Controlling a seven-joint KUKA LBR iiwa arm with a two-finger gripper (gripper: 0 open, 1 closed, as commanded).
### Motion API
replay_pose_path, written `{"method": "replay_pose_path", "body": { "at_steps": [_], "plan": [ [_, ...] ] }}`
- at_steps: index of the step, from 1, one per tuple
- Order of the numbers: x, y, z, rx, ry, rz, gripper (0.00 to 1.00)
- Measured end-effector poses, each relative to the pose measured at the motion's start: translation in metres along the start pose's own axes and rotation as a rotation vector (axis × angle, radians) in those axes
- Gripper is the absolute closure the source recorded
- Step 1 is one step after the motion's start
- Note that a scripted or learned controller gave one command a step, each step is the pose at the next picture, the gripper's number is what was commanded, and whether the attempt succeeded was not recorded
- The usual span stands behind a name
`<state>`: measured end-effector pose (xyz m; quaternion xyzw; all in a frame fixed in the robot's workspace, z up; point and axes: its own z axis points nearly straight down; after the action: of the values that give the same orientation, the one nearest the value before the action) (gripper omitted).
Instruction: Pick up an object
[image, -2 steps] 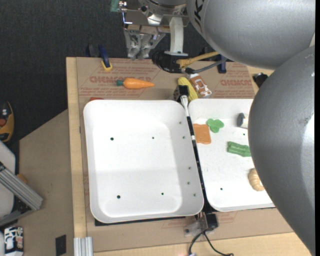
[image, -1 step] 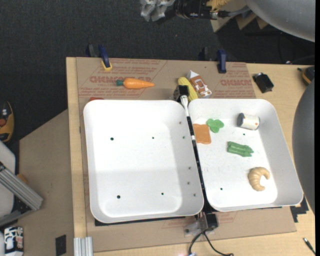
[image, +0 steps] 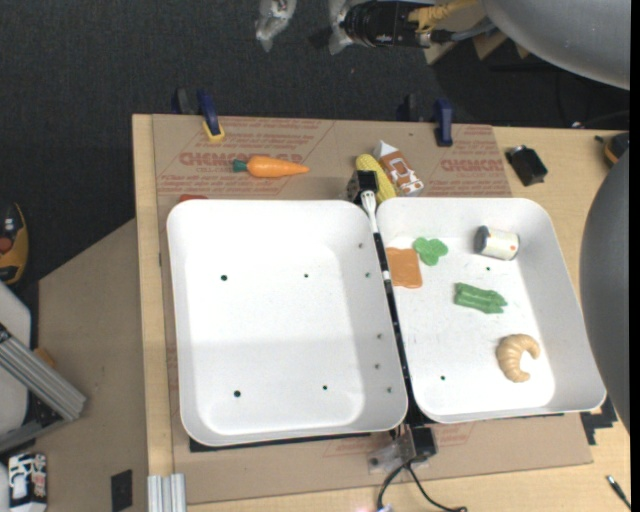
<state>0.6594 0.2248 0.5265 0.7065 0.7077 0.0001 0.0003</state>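
On the cardboard-topped bench (image: 300, 140), two white bins (image: 280, 320) sit over dark carpet (image: 80, 60); fingers' state: cannot tell.

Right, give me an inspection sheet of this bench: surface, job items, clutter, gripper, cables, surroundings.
Surface: left bin and right bin side by side on a cardboard sheet.
Job's things: in the right bin, croissant, green pod, green leaf, orange slab, small cylinder.
Clutter: carrot and corn cob on the cardboard behind the bins.
Grippers: nothing seen.
Cables: black cable at the front edge.
Surroundings: blue clamps on the back edge, dark floor.
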Motion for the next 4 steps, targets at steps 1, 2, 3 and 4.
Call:
{"method": "replay_pose_path", "body": {
  "at_steps": [1, 2, 3, 4],
  "plan": [
    [0.001, 0.000, -0.011, -0.005, 0.001, -0.001, 1.00],
    [0.000, -0.097, 0.141, 0.022, -0.005, -0.001, 1.00],
    [0.000, -0.076, -0.019, -0.019, 0.007, 0.000, 1.00],
    [0.000, -0.077, -0.009, 0.000, 0.000, 0.000, 0.00]
  ]
}}
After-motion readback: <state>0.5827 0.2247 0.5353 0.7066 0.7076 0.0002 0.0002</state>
